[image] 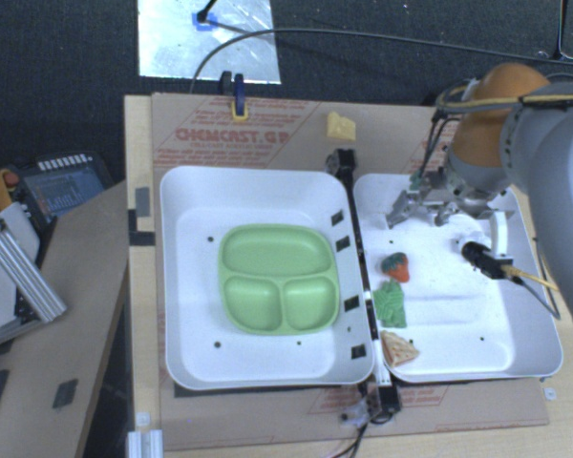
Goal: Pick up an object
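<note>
Fingers spread and empty, the robot's hand (416,214) hangs over the right bin (516,351). A red-and-green toy (395,266), the likely target, lies just nearside of it. A centred, straight descent looks best: the centre wall (361,256) crowds the toy's far side, with open floor opposite.

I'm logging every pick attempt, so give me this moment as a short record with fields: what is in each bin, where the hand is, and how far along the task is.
left bin: holds a green divided plate
right bin: red-and-green toy, green leafy piece and tan wedge, in a row along its left wall
hand: over the far part of the right bin, apart from all three pieces
outside the bins: yellow block on the board behind them
task status: no piece lifted; all three lie on the bin floor
</note>
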Available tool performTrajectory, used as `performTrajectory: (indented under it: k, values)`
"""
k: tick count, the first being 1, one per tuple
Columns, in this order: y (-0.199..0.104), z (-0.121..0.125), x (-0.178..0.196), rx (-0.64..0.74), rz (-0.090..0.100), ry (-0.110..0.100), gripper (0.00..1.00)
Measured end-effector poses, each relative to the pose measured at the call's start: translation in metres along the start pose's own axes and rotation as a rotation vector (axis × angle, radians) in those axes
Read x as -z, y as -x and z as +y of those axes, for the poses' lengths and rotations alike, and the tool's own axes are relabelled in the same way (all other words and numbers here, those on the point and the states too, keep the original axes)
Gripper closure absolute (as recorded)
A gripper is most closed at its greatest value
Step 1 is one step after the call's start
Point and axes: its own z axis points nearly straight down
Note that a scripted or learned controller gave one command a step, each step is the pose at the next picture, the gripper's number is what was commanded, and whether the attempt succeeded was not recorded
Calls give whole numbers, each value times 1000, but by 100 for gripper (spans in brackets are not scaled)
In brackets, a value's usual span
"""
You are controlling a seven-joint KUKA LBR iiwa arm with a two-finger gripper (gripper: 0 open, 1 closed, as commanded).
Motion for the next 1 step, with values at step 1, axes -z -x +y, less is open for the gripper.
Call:
performTrajectory:
  k: [1]
  values:
    - [0,1,-1,0,0,2,0]
